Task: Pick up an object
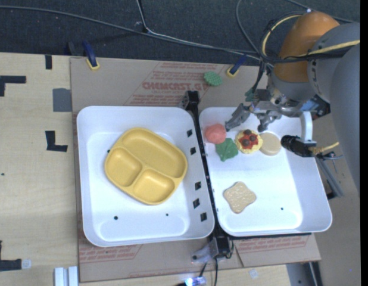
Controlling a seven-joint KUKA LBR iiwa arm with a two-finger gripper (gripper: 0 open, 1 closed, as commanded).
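The gripper hangs over the back of the right bin, fingers spread apart, nothing between them. One finger points down-left toward the bin divider, the other finger sits on the arm side. No contact with any object is visible; how high it stands above the bin floor can't be judged from this slanted view.

Candidates, relative to the gripper:
- Small tart with red berries: directly below the gap between the fingers, the closest target. Looks like toy food, so probably light and stiff. Round and low, so the judgement is to pinch across its width.
- Pale round piece: touching the tart on the arm side. Crowds that finger's landing spot.
- Green leafy piece: just beside the tart on the far side, under the left finger. Irregular edge, likely soft-ish plastic, could snag.
- Red ball-like piece: next to the green one, near the divider. Smooth and round, likely to roll or slip out of a pinch.
- Tan bread-shaped slice: well apart, toward the front of the bin. Flat, hard to get fingers under.

The tight cluster is the main risk: a descending finger may land on a neighbour rather than straddle the tart.

The left bin holds a yellow divided tray, well away from the gripper.
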